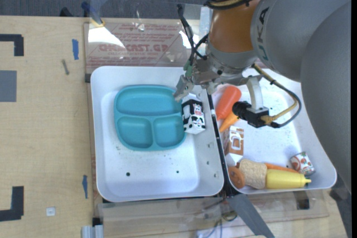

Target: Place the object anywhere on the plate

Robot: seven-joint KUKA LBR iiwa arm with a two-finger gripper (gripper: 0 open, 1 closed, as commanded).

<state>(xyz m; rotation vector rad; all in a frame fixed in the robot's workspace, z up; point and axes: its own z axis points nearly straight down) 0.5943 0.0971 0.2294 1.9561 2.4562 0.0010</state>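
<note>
A blue divided plate point(148, 117) lies in the left white bin point(150, 181). A small black-and-white cow-patterned carton point(193, 117) stands upright at the plate's right edge, over the seam between the two bins. My gripper point(190, 92) sits directly above it, under the orange band of the arm. The carton's top reaches up between the grey fingers point(182, 86), which are shut on it. The plate's three compartments hold nothing.
The right bin point(279, 136) holds an orange carrot point(226, 102), an orange-and-white box point(235, 140), a bread-like piece point(254, 173), a yellow banana-shaped toy point(285, 179) and a small can point(301, 163). A clear plastic sheet point(136, 44) lies behind the left bin.
</note>
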